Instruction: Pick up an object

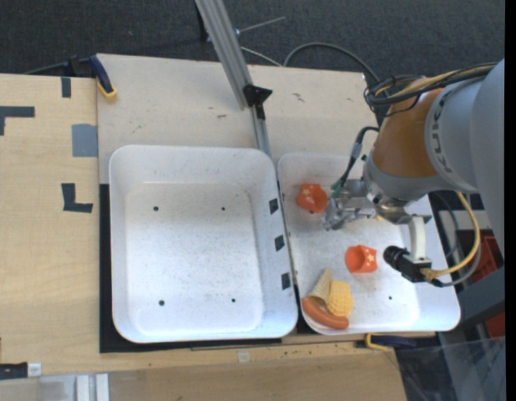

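Observation:
In the right bin (425, 312) lie an orange-red lumpy object (311, 197) near the far left corner, an orange cup-like piece (361, 259) in the middle, and a yellow corn cob (338, 296) beside a red sausage (323, 312) at the near edge. My gripper (340, 213) reaches down into this bin from the right, just right of the orange-red object and above the orange piece. Nothing shows between its fingers.
The left bin (195, 241) is a wide white tray with small dark specks. A grey metal pole (233, 57) slants in from the top and ends at the bins' divide. The wooden bench carries blue tape marks at the left.

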Available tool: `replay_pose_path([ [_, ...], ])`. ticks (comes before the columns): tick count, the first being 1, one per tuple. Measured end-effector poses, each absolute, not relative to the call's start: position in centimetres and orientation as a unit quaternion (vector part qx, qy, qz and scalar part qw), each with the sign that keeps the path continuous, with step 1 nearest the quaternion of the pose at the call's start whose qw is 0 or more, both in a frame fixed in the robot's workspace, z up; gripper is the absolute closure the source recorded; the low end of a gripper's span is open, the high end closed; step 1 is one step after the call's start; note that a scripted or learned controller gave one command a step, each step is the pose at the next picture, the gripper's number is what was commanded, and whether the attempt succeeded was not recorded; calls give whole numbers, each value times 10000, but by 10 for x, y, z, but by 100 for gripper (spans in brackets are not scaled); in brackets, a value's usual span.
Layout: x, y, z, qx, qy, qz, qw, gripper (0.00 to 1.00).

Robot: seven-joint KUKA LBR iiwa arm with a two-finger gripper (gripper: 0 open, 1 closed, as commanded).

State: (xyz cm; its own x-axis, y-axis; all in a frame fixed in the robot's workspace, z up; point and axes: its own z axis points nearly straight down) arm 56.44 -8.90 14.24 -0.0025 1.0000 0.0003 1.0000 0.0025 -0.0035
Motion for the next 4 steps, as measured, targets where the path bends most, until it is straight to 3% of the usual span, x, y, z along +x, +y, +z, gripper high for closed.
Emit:
replay_pose_path([
  [2, 567, -96, 223, -7067, -7075, -7, -10, 100],
  [4, 569, 8, 219, -7045, -7097, -2, 13, 100],
])
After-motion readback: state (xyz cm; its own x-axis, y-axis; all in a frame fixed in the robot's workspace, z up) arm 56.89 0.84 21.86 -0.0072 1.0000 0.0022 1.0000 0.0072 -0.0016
